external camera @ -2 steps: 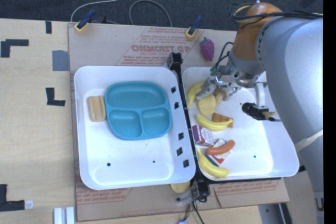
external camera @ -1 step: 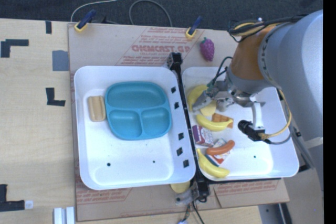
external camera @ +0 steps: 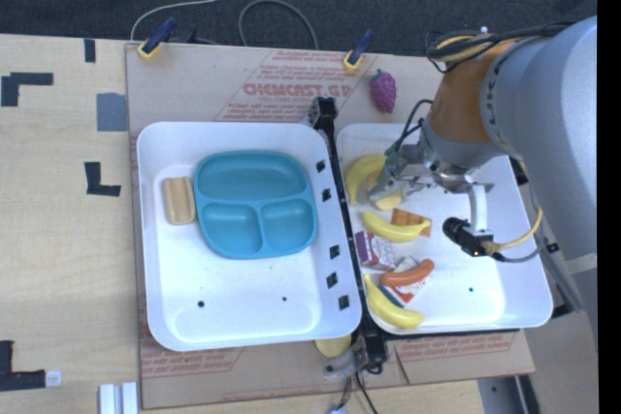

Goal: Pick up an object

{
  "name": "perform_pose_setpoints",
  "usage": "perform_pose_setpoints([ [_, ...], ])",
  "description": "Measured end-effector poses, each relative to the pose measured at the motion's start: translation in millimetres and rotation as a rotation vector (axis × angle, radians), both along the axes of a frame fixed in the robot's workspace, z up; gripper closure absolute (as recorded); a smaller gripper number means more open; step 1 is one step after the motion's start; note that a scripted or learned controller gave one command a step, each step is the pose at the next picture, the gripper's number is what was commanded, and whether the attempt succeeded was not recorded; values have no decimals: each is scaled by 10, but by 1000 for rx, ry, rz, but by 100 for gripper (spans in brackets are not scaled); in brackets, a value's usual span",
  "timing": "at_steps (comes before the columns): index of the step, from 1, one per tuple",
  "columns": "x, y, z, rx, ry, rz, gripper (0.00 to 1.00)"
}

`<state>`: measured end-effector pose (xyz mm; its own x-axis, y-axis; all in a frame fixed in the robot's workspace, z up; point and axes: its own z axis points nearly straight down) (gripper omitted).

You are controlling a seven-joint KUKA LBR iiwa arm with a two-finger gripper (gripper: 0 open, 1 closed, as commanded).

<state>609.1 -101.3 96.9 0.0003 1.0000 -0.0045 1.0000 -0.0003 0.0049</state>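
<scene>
We find the gripper [external camera: 388,184] low at the right bin's [external camera: 524,305] left wall, directly over a pale banana piece [external camera: 387,202]; its finger opening we cannot tell.

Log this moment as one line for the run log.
arm: over right bin | end effector: low among bananas | grasp: unconfirmed | left bin: blue tray, tan block

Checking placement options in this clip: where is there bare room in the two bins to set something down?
Left bin: bare floor along the front, below the blue tray, and a strip behind it. Right bin: open patch front-right, past the hot dog and front banana. Crowded: the right bin's left side, where bananas, a wrapper and the gripper cluster.
</scene>
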Motion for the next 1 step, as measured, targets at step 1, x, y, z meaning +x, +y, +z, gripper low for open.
perform_pose_setpoints([
  [1,-109,588,935,7,-3,8,100],
])
